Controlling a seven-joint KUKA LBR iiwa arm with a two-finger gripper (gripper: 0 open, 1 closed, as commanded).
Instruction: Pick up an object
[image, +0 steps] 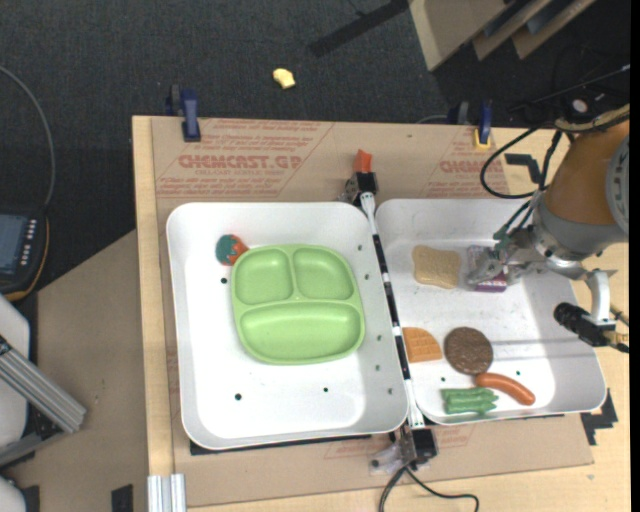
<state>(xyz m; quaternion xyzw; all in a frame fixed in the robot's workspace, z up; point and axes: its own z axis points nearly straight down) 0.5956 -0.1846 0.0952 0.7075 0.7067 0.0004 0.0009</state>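
Reaching in from the right edge of the frame, the arm (590, 190) is cut off there, so only its orange band and grey wrist are seen. The gripper (488, 268) sits low in the upper part of the right bin (590, 385), over a small purple object (490, 284) that is largely hidden beneath it; whether the fingers are wide, narrow or closed on that object cannot be told from this angle.

Just left of the gripper lies a flat tan bread slice (437, 267), pale and rough-edged. Lower in the same bin are an orange waffle-like square (421, 345) against the left wall, a round brown patty (468, 350), a glossy orange-red sausage (505, 387) and a green ribbed bean pod (469, 402) (the last two near the bottom rim).

The left bin (200, 400) holds a smooth green divided plate (297, 303) with three compartments, and a small red and green item (231, 249) touching its upper left corner; its shape is unclear. Both bins rest on a table (290, 150) of printed cardboard, with blue clamps (186, 112) at the top.
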